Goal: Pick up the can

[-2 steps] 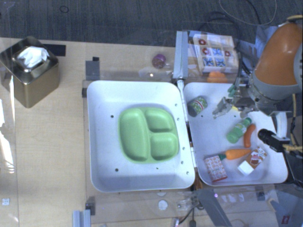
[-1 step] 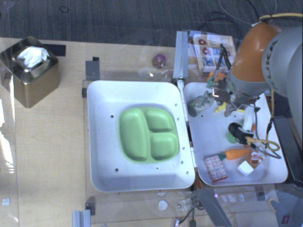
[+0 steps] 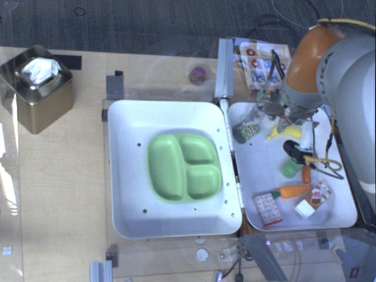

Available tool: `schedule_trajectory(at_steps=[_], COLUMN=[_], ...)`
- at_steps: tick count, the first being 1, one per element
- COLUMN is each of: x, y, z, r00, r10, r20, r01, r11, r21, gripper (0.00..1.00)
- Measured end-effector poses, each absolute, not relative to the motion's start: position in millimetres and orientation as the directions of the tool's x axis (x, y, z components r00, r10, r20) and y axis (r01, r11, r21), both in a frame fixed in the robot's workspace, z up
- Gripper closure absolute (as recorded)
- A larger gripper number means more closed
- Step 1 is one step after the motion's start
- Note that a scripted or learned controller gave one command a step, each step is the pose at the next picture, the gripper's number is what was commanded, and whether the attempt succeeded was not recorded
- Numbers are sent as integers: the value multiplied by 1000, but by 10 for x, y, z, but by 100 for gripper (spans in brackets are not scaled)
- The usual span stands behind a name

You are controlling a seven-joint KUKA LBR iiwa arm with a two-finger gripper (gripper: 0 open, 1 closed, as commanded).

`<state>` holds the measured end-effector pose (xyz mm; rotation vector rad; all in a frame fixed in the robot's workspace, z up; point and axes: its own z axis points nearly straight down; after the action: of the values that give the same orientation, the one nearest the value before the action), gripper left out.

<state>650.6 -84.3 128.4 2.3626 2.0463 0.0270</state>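
a green divided tray (image 3: 185, 168) is seen in the left bin (image 3: 126, 216), and every place here is given from it. nearer than the tray's near edge and to its right, across the wall shared by the bins, a red patterned box (image 3: 268, 208) is laid flat in the right bin (image 3: 258, 169). further right of the tray a white cube (image 3: 304, 208) and a small carton (image 3: 320, 194) are set close together. level with the tray's near half, an orange carrot (image 3: 295, 191) is laid crosswise. level with the tray's middle, well to its right, a green block (image 3: 290, 169) is found, with a black thing (image 3: 294, 150) just beyond it.

level with the tray's far edge, just past the shared wall, the can (image 3: 245, 131) is laid on its side on the bin floor. a yellow thing (image 3: 284, 133) is seen further right. the claw (image 3: 273, 111) is held right of the tray and beyond its far edge, just past the can. whether it is wide or narrow cannot be told.

far to the tray's left, a gold tissue box (image 3: 38, 90) is stood on the table (image 3: 70, 187). beyond the tray, a small purple thing (image 3: 197, 74) is seen.
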Motion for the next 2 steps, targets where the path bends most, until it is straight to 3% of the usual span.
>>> schedule_trajectory(at_steps=[1, 2], x=[6659, 6006], y=[-832, -1028], z=[874, 890], r00=[67, -64], r10=[998, 998], r20=[0, -2], r01=[998, 998], r11=[-67, 64], r21=[8, 10], gripper=[0, 0])
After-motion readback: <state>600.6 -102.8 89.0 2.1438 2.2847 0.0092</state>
